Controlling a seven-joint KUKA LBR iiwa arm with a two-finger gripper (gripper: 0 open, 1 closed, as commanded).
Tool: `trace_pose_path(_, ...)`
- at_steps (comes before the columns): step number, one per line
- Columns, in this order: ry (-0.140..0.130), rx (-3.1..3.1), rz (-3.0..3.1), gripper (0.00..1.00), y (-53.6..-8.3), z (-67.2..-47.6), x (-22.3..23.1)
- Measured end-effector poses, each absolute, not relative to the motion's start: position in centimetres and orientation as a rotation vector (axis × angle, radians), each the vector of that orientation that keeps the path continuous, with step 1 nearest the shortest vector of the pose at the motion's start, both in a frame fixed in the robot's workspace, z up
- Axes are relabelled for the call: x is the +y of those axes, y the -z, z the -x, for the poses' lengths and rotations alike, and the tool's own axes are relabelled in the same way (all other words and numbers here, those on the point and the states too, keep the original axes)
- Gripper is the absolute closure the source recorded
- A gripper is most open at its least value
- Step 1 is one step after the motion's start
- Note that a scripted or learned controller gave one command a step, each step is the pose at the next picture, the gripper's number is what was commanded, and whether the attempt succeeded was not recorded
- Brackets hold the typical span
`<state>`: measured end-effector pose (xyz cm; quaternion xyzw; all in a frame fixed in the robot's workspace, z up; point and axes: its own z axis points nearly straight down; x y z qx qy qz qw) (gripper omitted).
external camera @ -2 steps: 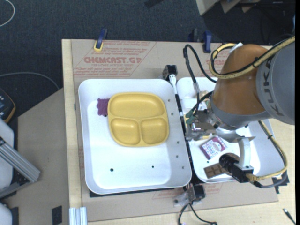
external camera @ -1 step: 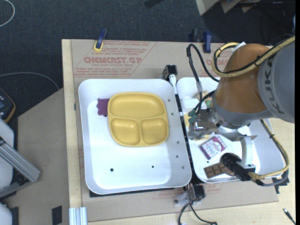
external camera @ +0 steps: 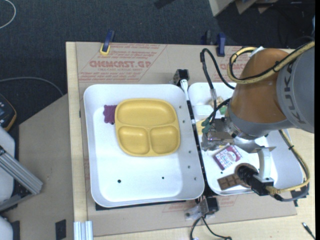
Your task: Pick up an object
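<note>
My gripper [external camera: 211, 138] hangs low over the left side of the right bin [external camera: 295, 176], close to the wall between the two bins. Just below and to the right of it lies a small maroon packet [external camera: 227, 157]. A brown ridged bar [external camera: 228, 182] lies near that bin's front edge. A bit of a yellow thing [external camera: 202, 126] peeks out beside the gripper, mostly hidden by the wrist. In the left bin [external camera: 145, 184] rests a yellow divided plate [external camera: 147, 126], with a purple thing [external camera: 109, 113] touching its left edge.
The arm's bulky grey and orange body [external camera: 260, 99] covers much of the right bin's back half. Both bins sit on a cardboard sheet [external camera: 125, 61] held by clamps at the back. The left bin's front half is bare white floor.
</note>
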<state>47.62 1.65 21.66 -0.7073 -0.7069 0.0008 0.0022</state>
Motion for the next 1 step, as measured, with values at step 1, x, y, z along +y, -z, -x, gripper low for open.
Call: trace_pose_path(1, 0.001, -2.223, 2.22, 1.0, -21.57, -48.47, 2.24)
